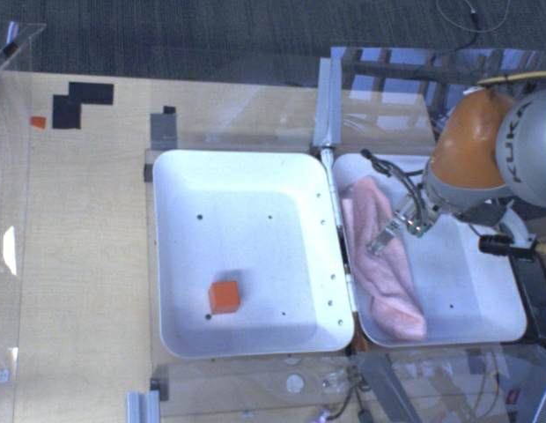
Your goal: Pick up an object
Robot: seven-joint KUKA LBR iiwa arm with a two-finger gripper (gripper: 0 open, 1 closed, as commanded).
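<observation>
Nearest the camera, an orange block point(225, 297) sits alone in the left bin point(180, 236), well apart from the arm. In the right bin point(484, 307) a pink cloth point(383, 267) lies lengthwise along the left wall. The tool point(379, 243) is down on the cloth's middle; whether it is spread or pinched cannot be told. Soft fabric may slip free or bunch under the tips, and a lift could drag only a fold, letting the cloth sag against the divider between the bins.
</observation>
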